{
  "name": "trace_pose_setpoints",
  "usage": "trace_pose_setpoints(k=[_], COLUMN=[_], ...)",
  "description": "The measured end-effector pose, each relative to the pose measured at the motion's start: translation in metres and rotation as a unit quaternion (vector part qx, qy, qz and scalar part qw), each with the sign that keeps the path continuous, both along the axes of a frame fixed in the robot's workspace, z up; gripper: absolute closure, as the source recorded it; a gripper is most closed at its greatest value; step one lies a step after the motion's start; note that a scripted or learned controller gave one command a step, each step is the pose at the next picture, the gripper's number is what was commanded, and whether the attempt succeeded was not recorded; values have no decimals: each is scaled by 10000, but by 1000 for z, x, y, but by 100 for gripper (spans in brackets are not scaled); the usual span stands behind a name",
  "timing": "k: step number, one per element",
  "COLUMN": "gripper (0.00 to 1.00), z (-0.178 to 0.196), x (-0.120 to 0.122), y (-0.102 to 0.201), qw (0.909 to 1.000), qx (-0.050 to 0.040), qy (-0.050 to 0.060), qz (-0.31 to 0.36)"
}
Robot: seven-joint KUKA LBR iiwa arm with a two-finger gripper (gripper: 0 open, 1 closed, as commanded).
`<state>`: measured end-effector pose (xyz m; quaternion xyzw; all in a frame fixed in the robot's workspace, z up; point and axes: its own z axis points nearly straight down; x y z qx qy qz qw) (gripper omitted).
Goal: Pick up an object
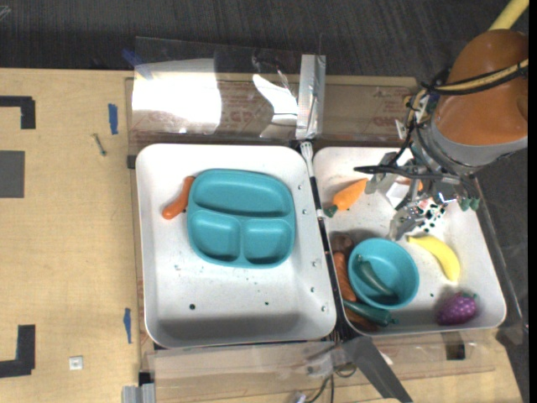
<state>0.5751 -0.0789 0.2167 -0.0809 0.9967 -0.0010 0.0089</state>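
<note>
A teal divided plate (241, 217) lies in the left bin (159, 292), an orange sausage (177, 198) touching its left edge.

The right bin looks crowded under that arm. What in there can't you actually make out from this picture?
- Claw: blurred metal against the bin; open or shut is unclear.
- Black-and-white thing: small, partly covered by the claw; unidentifiable.
- Brown items: tucked behind the teal bowl, at the bin's left wall.
- Carrot in the left bin: partly hidden by the teal tray.
- Arm: cut off by the top edge.
</note>
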Motion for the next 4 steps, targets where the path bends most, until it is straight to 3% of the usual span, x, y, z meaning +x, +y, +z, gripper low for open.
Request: trace_pose_setpoints(k=[1, 2, 3, 4], gripper=[0, 0, 0, 0], z=[-99, -128, -127, -32], x=[56, 33, -38, 35], y=[-36, -29, -13, -57], qw=[10000, 9994, 9973, 9937], qx=[-10, 4, 11, 5], qy=[17, 26, 44, -7], qz=[-77, -337, -739, -1119])
